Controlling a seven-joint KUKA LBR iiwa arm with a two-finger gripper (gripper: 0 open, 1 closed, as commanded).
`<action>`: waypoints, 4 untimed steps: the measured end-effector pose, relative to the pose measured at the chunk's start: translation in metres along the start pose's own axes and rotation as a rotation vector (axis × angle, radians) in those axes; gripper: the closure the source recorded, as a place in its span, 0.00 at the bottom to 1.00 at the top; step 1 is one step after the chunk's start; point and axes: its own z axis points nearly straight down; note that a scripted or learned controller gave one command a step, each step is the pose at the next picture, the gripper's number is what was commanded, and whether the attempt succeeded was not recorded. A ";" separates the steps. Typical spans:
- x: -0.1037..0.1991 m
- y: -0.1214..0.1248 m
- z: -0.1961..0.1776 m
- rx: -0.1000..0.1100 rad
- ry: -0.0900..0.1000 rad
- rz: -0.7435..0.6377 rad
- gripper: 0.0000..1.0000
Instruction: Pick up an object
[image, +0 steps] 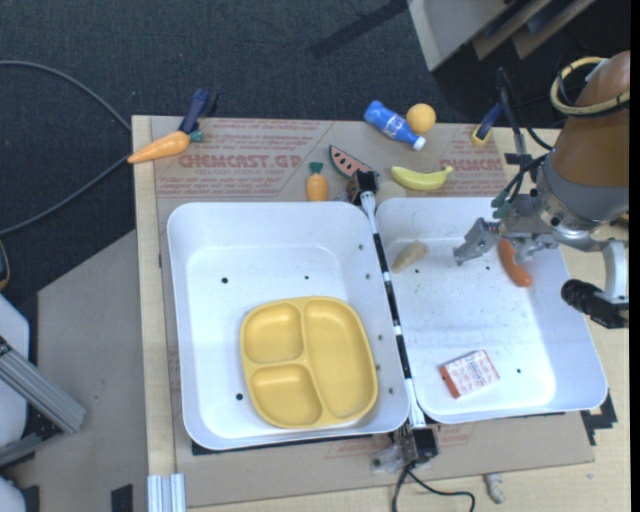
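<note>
The right bin (560, 390) holds three things: a beige lump (408, 256) near its back left corner, an orange-red sausage (516, 266) near the back right, and a red and white packet (469, 374) at the front. My gripper (497, 250) hangs over the back of this bin with its fingers spread open. One grey finger (470, 245) points left toward the beige lump, and the sausage lies just under the other finger. Nothing sits between the fingers.
A yellow divided plate (308, 360) lies in the left bin (200, 250). Behind the bins on the bench lie a carrot (160, 148), a watermelon slice (345, 160), a banana (420, 178), a blue bottle (392, 124) and an orange ball (421, 117).
</note>
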 end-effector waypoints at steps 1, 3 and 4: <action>-0.080 0.046 0.012 -0.002 -0.003 0.002 0.00; -0.105 0.082 0.141 0.004 0.011 -0.004 0.00; -0.112 0.099 0.054 -0.004 -0.002 -0.001 0.00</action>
